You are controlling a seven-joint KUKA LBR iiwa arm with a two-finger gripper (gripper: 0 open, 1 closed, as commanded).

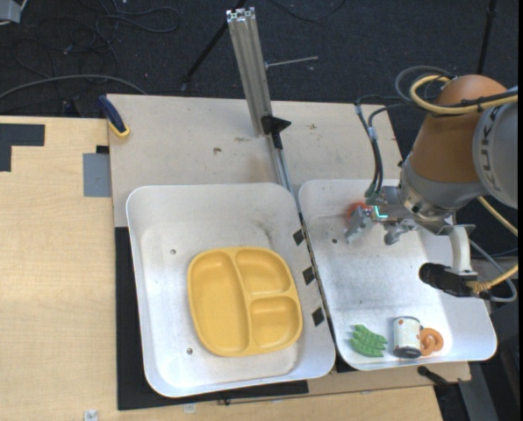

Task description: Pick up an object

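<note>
The hand is hanging with fingers spread wide over the right bin, holding nothing. A can, green toy and orange ring are lying near the bin's front edge.

Yellow tray smooth plastic; white bins scuffed matt; bench pale wood.

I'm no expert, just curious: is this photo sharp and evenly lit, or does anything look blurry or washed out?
Camera view: even, soft light; the yellow tray is crisp, the white bins bright but not blown out, the gripper slightly soft, and the floor behind very dark.
</note>
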